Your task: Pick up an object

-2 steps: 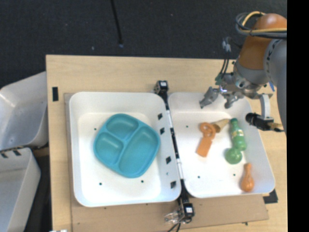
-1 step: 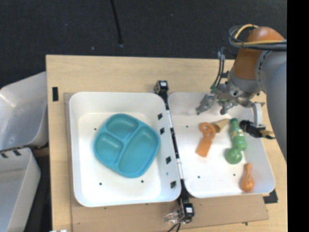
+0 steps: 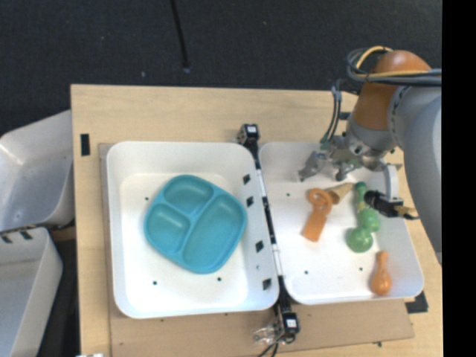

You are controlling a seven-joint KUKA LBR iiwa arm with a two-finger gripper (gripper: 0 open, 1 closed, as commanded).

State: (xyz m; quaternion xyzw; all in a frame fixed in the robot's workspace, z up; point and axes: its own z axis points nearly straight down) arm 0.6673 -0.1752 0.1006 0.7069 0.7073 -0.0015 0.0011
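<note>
While my gripper (image 3: 327, 166) hangs over the right bin (image 3: 297, 274), I can't tell its state (too blurred). Below it lies an orange tool (image 3: 317, 216), untouched.

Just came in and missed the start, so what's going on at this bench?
A grey robot arm with an orange band reaches in from the right, its end effector low over the back of the right white bin. Nothing is visibly held. Near it lie an orange plastic scoop-like toy, a green bulbous plastic toy and a small orange pear-shaped piece. The left white bin holds a blue sectioned plastic plate, untouched.
</note>
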